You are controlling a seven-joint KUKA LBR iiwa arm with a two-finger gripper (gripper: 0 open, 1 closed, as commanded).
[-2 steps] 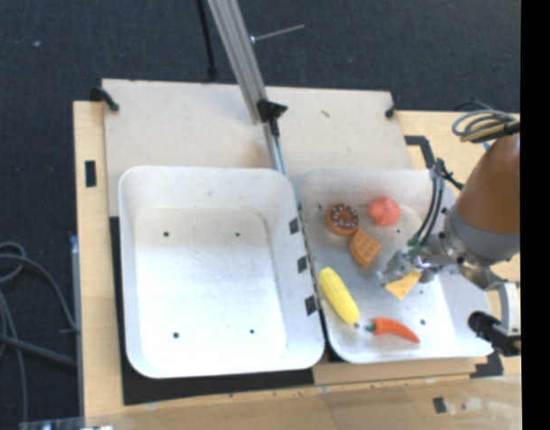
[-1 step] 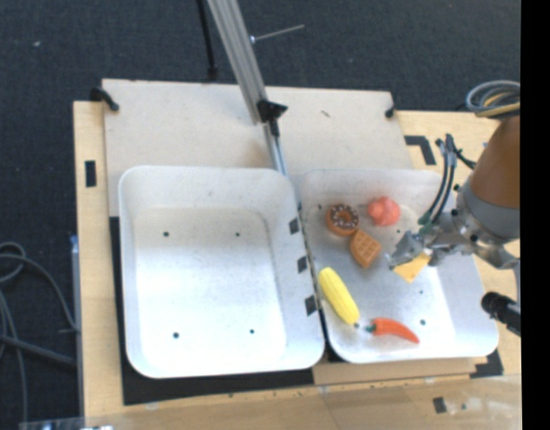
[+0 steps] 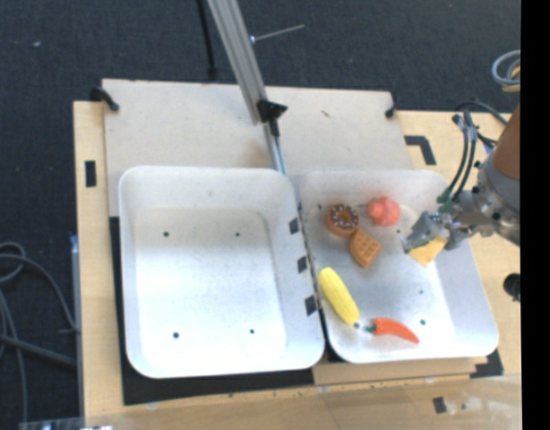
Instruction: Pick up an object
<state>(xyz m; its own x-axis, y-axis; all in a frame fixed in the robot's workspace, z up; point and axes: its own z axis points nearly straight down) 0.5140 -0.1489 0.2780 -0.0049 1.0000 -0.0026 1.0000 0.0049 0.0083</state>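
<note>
My gripper (image 3: 433,237) reaches in from the right over the right bin (image 3: 468,307), near its right wall. It is shut on a small yellow wedge (image 3: 427,254), which pokes out below the grey fingers. In the same bin lie a pink ball (image 3: 383,210), a brown donut (image 3: 341,219), a tan waffle piece (image 3: 365,249), a yellow corn cob (image 3: 339,296) and an orange carrot (image 3: 395,330). All of these sit to the left of the gripper or nearer the front, apart from it.
The left bin (image 3: 132,240) stands beside the right one, sharing a middle edge. A slanted metal pole (image 3: 239,47) rises from behind the bins. Cables hang by the arm at the right edge.
</note>
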